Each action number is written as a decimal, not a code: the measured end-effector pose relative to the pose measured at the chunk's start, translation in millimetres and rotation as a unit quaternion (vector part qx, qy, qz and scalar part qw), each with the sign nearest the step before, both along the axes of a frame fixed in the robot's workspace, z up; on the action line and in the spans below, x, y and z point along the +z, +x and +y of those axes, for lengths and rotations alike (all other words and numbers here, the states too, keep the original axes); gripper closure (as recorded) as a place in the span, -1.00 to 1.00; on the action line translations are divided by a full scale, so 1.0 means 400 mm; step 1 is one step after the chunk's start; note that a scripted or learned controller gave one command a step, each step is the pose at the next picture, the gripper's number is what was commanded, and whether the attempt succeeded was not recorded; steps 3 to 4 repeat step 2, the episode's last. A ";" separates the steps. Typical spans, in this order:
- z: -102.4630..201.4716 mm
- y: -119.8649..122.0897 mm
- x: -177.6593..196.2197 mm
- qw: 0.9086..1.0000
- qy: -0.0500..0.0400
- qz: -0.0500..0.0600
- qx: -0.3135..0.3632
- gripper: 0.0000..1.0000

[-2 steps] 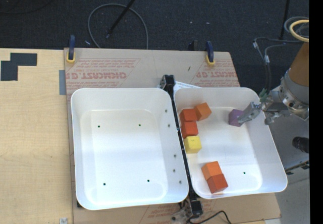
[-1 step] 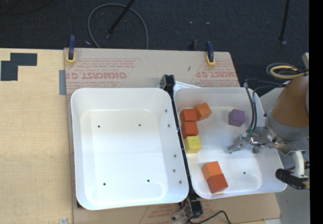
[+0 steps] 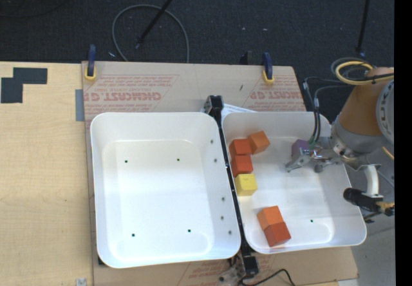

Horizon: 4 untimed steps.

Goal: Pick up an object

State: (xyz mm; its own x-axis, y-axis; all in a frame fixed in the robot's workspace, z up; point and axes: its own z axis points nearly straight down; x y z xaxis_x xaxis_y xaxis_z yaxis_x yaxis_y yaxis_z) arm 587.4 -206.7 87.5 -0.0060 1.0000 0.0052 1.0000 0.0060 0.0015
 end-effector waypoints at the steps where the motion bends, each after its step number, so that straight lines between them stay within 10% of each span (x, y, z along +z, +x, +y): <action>1: -0.012 0.157 -0.004 1.000 0.002 0.001 0.001 -1.00; 2: -0.025 0.154 0.021 1.000 -0.001 0.001 -0.001 1.00; 4: -0.025 0.154 0.021 1.000 -0.001 0.001 -0.001 1.00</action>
